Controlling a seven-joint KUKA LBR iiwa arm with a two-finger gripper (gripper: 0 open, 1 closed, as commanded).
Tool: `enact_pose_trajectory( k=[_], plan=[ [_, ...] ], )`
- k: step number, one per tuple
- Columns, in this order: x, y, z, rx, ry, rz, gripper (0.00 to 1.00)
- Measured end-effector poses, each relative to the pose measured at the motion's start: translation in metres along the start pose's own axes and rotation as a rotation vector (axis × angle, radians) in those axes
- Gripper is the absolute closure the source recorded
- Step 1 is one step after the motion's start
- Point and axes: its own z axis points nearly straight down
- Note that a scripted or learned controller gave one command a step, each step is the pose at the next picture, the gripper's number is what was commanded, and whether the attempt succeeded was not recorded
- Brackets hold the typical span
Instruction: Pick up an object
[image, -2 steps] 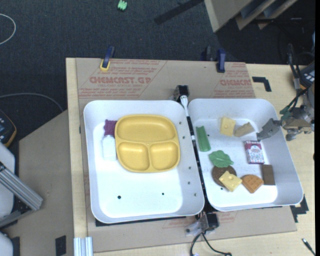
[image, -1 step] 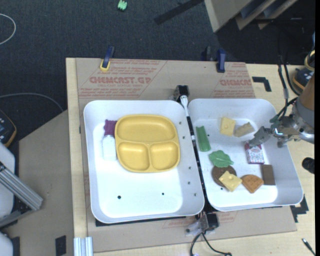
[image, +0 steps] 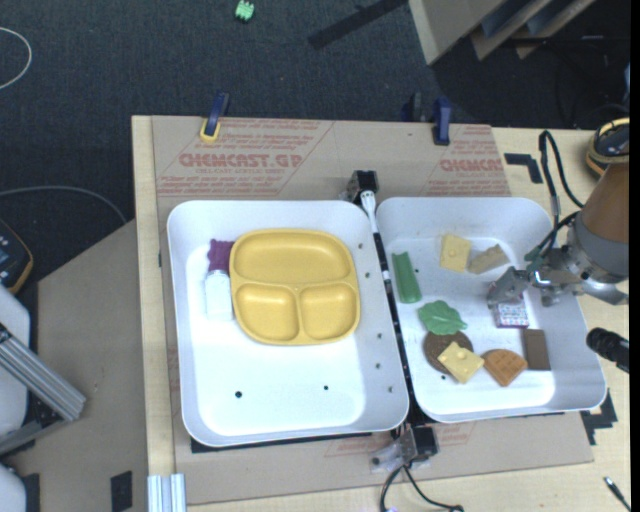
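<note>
White plastic on your left: the left bin (image: 200, 400) carries a yellow tray (image: 295, 283) with three wells, and a purple-and-white item (image: 217, 275) tucked against its left edge, partly hidden, so you can't name it. Moving right, the right bin (image: 570, 390) holds the pickable things: a green stick (image: 405, 277) by its left wall, a green leaf (image: 441, 318), a brown disc (image: 436, 350) with a yellow cube (image: 460, 361) on it, an orange wedge (image: 503, 366), a brown bar (image: 535, 349), and at the far side a cheese piece (image: 455, 253) beside a tan lump (image: 487, 259). The gripper (image: 512, 293) sits low over the bin's right half, just above a small pink-marked card (image: 512, 316). You're in the reach-and-descend step, I judge; nothing is visibly held. Whether the jaws stand apart or together, I cannot tell; the grey metal blurs there. Next you'd need to centre on one item, likely the card, and close. The arm is cut off at the right.
</note>
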Motion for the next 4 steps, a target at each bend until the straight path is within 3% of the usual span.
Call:
enact_pose_trajectory(
  k=[1,2,4],
  plan=[
    [0.0,0.0,0.052,-0.005,-0.003,0.0,0.0],
    [0.0,0.001,0.039,-0.009,-0.004,0.001,1.0],
    [0.006,0.011,-0.067,-0.015,-0.006,-0.002,1.0]
  ],
)
